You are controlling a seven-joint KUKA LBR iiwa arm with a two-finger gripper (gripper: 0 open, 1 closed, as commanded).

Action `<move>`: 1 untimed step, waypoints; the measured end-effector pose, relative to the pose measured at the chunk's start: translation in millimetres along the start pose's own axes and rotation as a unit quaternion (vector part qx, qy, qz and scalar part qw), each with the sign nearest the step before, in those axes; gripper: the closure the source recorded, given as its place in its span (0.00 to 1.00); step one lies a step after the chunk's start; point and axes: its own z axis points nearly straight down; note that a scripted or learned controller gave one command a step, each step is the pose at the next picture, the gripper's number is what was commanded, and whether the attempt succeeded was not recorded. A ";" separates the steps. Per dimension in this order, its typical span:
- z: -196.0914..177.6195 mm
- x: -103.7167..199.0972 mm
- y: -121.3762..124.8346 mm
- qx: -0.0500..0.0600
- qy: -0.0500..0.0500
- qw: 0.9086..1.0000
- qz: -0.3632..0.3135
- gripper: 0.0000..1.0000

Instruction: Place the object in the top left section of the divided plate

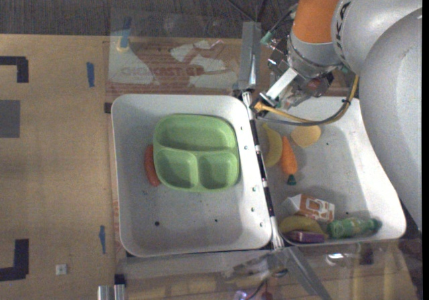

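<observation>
A green divided plate [157, 139] lies in the left bin [188, 225], with one long section at the back and two smaller ones at the front; nothing is in any of them. An orange-red sausage-shaped object [150, 166] lies on the bin floor against the plate's left rim. My gripper [297, 96] hangs over the back left corner of the right bin [362, 165], above a flat yellow round piece [307, 136]. Nothing can be seen held in it.
The right bin also holds a yellow fruit [271, 146] against the divider, an orange carrot [288, 157], a white and orange packet [315, 207], a banana [300, 223], a purple item [307, 238] and a green bottle [352, 227] along the front. A clear sheet [174, 57] lies behind the left bin.
</observation>
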 end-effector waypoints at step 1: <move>-2.2 8.5 -70.0 0.000 0.001 1.000 -0.004 1.00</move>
